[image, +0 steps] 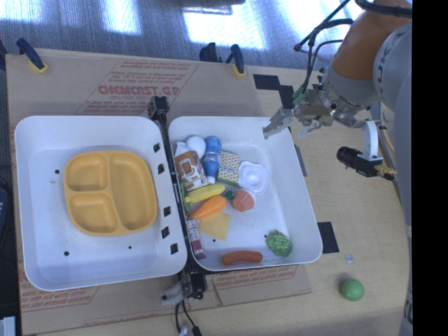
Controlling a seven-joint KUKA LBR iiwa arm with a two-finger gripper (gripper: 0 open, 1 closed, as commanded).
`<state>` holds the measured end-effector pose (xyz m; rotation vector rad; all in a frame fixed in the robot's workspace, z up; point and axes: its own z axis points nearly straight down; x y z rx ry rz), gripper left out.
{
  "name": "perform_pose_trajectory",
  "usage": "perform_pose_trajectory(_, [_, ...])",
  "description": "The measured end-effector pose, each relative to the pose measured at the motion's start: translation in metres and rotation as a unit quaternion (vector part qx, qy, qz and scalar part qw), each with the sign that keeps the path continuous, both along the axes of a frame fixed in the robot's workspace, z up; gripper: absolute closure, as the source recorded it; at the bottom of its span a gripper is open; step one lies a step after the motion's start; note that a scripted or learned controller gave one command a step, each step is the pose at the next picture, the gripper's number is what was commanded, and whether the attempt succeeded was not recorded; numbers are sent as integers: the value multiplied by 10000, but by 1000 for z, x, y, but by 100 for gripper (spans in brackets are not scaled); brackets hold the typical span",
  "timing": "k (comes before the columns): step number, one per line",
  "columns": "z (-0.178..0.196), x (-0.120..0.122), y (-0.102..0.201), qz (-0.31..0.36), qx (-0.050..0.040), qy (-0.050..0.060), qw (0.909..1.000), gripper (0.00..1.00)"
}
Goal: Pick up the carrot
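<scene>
Carrot (209, 208) well apart from pincer (278, 124)

1. Yellow divided plate (110, 190) in the left white bin (35, 257).
2. In the right white bin (297, 187): banana (204, 192), cheese slice (217, 225), sausage (242, 258), green bumpy ball (278, 243), white cup (253, 177), blue-capped bottle (211, 159), brown carton (190, 170).
3. Green ball (352, 289) on the bench, well apart from both bins.
4. Blue clamps (236, 58) at the cardboard's far edge.

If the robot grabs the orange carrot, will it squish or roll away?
The carrot looks like smooth toy plastic, so probably stiff, light and a bit slippery. Its tapered, rounded shape might roll or swivel if nudged, though the banana and cheese slice touching it may hold it.
</scene>
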<state>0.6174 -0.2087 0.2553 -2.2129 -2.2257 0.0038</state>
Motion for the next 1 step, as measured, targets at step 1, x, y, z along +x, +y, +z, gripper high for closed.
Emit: perform_pose_trajectory(1, [-87, -93, 34, 143, 7, 14, 9999, 0])
